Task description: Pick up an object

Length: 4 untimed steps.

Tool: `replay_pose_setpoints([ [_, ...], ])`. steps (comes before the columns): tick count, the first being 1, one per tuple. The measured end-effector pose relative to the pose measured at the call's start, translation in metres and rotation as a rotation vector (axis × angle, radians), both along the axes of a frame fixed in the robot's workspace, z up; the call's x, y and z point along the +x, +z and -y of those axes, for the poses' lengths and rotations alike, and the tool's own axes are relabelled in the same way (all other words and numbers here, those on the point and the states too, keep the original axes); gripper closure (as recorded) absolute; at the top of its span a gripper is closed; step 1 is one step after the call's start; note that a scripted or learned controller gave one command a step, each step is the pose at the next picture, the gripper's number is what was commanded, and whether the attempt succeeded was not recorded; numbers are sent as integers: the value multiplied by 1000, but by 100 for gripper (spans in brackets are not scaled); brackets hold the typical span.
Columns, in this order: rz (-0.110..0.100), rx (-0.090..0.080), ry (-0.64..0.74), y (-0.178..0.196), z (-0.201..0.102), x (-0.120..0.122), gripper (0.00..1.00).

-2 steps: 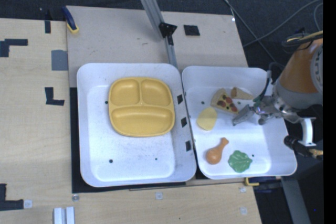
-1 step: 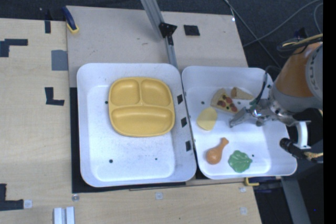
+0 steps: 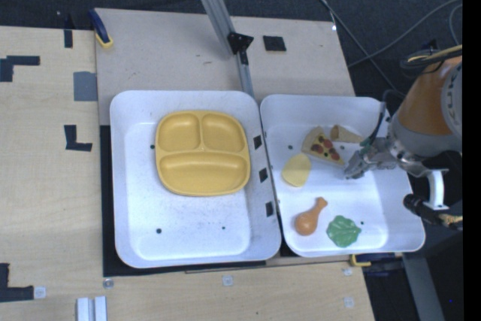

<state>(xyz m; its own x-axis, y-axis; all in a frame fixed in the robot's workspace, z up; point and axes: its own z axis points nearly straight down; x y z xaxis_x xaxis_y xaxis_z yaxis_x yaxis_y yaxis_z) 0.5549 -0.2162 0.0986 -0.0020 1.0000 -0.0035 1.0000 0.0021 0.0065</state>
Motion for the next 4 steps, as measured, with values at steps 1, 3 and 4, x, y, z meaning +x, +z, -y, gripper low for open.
replay_pose_setpoints([
  [1, -5, 3, 0, 42, -1, 1, 100],
  [3, -2, 2, 0, 155, 5, 5, 100],
  [4, -8, 4, 4, 143, -52, 12, 100],
])
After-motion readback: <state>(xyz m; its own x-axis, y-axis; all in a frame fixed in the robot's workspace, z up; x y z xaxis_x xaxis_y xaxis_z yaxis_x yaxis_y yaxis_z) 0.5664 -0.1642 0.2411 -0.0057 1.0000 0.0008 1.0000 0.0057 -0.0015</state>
